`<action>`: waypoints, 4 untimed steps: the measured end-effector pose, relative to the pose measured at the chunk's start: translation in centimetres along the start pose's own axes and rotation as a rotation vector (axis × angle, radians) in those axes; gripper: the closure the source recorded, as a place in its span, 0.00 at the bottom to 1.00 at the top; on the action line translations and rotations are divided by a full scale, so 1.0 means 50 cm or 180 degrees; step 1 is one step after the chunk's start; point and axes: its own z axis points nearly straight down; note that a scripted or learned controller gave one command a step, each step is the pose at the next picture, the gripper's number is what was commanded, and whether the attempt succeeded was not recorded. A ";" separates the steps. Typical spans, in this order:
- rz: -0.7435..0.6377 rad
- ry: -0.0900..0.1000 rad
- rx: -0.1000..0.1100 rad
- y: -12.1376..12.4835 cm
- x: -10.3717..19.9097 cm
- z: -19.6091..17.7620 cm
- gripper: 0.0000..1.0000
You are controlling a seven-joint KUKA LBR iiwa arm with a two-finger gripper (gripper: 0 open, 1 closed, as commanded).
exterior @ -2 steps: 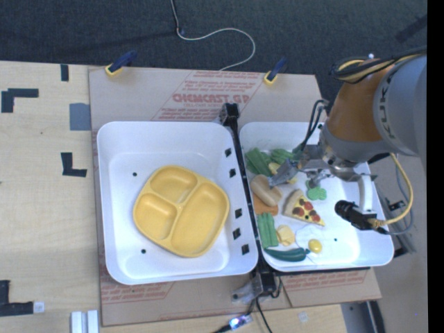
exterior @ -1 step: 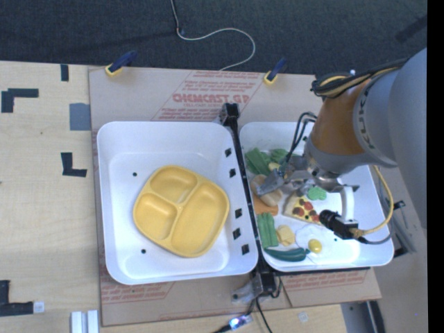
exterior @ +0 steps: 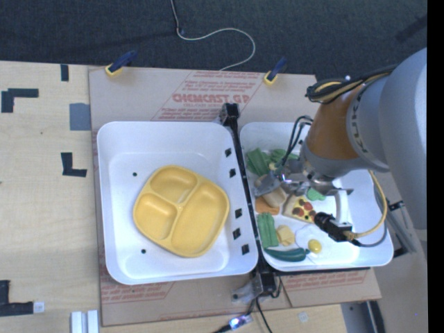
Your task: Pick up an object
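Note:
The right bin (exterior: 374, 255) holds several toy foods. Among them are a green ribbed piece (exterior: 258, 159), a tan piece (exterior: 268, 201), a pizza slice (exterior: 300, 209), a green pod (exterior: 266, 229), a yellow chunk (exterior: 285, 236), a dark green vegetable (exterior: 286, 254) and a small yellow ball (exterior: 314, 245). My gripper (exterior: 272, 181) is low over the bin's left part, just above the tan piece and beside the green ribbed piece. The wrist hides the foods beneath it. I see nothing lifted clear of the pile.
The left bin (exterior: 114, 158) holds a yellow divided plate (exterior: 182, 210). A black divider (exterior: 239, 179) runs between the bins. The grey arm with its orange band (exterior: 333, 127) covers the right bin's upper right. A black cable (exterior: 340, 229) hangs over the bin's right side.

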 end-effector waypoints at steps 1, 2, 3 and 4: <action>-0.0005 0.0007 0.0007 -0.001 0.003 -0.019 1.00; 0.0002 0.0012 0.0023 -0.001 0.000 -0.102 1.00; 0.0001 0.0012 0.0018 -0.019 0.004 -0.203 1.00; 0.0000 0.0013 0.0021 -0.018 0.005 -0.277 1.00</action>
